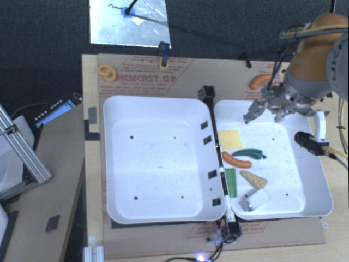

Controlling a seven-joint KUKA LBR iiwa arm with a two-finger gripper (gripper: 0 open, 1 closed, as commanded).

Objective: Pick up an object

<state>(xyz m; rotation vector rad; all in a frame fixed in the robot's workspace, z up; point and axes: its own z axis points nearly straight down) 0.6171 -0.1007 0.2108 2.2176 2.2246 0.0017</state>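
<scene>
Evidently, the jaws (267, 112) stood spread apart with nothing between them, poised over the far edge of the right bin (313, 198), its bare floor beneath them. The nearest candidates lay nearer in that bin, toward its left wall: a yellow square block (229, 140), then a dark green curved piece (250, 154) lying just beside an orange sausage-shaped piece (236, 160). Nearer still sat a green bar (230, 182) against the bin's left wall, a tan cone (254, 179), and a white object (254, 201) at the near edge.

In my judgement the approach remained incomplete: the jaws were well apart from every item. To do the step soundly, the arm would need to travel nearer and left, centre over one item, and descend vertically. The yellow block stood a little apart from its neighbours and offered flat sides; the green and orange pieces risked a double or glancing contact. The left bin (158, 157) held no items.
</scene>
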